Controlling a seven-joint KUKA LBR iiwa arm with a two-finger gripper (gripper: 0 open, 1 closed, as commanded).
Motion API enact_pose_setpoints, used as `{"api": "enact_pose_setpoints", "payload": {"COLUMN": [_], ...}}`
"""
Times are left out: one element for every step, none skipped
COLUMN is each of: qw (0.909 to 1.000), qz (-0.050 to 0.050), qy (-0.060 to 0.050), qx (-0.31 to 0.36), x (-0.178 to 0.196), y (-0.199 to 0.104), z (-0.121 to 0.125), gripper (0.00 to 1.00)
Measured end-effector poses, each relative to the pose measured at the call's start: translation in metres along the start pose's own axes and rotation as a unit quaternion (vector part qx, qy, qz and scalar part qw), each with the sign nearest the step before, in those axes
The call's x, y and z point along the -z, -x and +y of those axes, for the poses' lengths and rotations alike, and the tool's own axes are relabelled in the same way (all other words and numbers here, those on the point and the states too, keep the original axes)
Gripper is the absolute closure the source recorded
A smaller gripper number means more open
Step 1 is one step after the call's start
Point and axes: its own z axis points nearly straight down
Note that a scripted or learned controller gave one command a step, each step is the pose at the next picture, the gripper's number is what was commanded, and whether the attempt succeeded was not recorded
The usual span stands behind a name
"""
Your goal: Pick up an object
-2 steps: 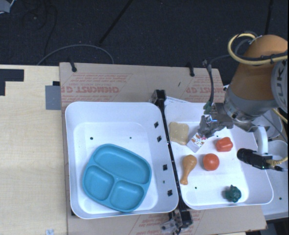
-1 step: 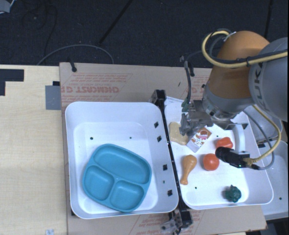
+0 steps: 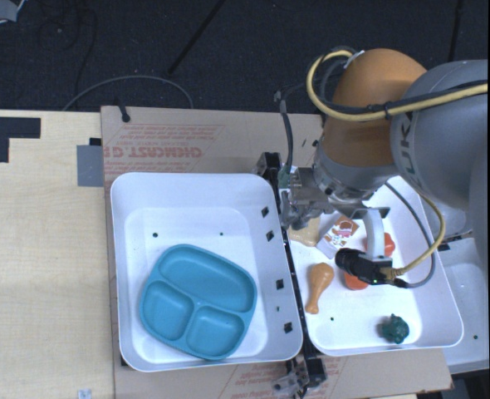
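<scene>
Arm (image 3: 394, 131), grey with its orange band, hangs low over the right white bin (image 3: 444, 327). The two-finger gripper (image 3: 307, 210) sits near that bin's left wall, but the wrist hides its fingertips, so whether the claw is spread or closed cannot be told.

Candidates to pick all lie in that bin. A tan plastic drumstick (image 3: 318, 285) lies just right of the left wall. A small white packet with red print (image 3: 341, 233) rests right of the gripper, and a red rounded piece (image 3: 369, 260) sits partly under a black fitting. A dark green lump (image 3: 394, 329) lies well apart, toward the lower right corner.

A sound grasp probably means centring over the drumstick's narrow shaft, clear of the wall.

The cardboard sheet (image 3: 187, 144) behind the bins bears upside-down red lettering, seemingly "CHEMCRAFT"; the packet's print is illegible.
</scene>
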Motion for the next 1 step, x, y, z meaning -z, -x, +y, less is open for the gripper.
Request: {"api": "enact_pose_setpoints", "payload": {"qw": [1.0], "qz": [0.0], "qy": [0.0], "qx": [0.0], "x": [0.0006], "y": [-0.0512], "z": [0.0097], "gripper": [1.0]}}
